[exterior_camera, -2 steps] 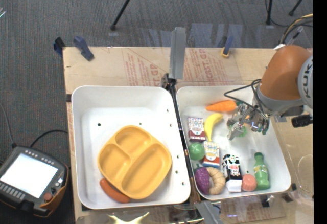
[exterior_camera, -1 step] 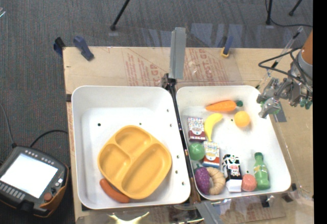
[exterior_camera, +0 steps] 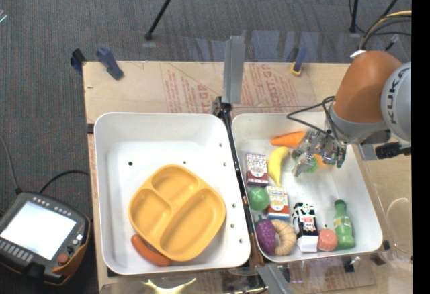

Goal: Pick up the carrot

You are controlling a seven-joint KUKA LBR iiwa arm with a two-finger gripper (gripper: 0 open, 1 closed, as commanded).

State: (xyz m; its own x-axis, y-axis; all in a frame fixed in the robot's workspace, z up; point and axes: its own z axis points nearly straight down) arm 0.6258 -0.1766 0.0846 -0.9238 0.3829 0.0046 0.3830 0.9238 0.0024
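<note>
The tabletop (exterior_camera: pixel 168 84), a bare wooden board, carries two shallow white bins side by side. The left bin (exterior_camera: pixel 114 145) holds a yellow divided plate (exterior_camera: pixel 177 212) near its middle, and a reddish sausage (exterior_camera: pixel 149 251) lies at the plate's near-left rim, close to the bin's near edge. The right bin (exterior_camera: pixel 359 192) holds the smaller items.

The grey arm (exterior_camera: pixel 373 98) with its orange band reaches in over the right bin's far right corner. Its pincer (exterior_camera: pixel 317 155) hangs low over the far part of that bin; whether its fingers stand apart or together cannot be told, as the metal parts blur into one another.

The carrot (exterior_camera: pixel 289 139) lies on the bin floor near the far edge, pointing left, just beside the pincer on its left; no part of it shows between the fingers. A banana (exterior_camera: pixel 277 163) lies just nearer than the carrot, toward the bin's left wall. Beside it a small red-topped carton (exterior_camera: pixel 256 168) stands against the left wall, with a green round fruit (exterior_camera: pixel 258 198) and a second small carton (exterior_camera: pixel 277 203) nearer still.

Along the near edge sit a purple grape bunch (exterior_camera: pixel 265 235), a tan croissant-like pastry (exterior_camera: pixel 285 237), a black-and-white cow-print carton (exterior_camera: pixel 306 219), a pink round piece (exterior_camera: pixel 327 239) and a green bottle (exterior_camera: pixel 343 224).
</note>
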